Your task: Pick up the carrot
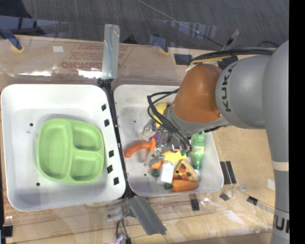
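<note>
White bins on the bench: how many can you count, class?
2. The left bin holds a green divided plate; the right bin holds the toy food, under the gripper.

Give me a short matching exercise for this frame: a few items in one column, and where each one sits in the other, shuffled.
Items:
1. green divided plate
2. carrot
3. green bottle
4. pizza slice

Places:
A. right bin, by its left wall
B. right bin, near its front right corner
C. left bin
D. right bin, standing by its right wall, under the arm

Pairs: 1-C, 2-A, 3-D, 4-B
</note>
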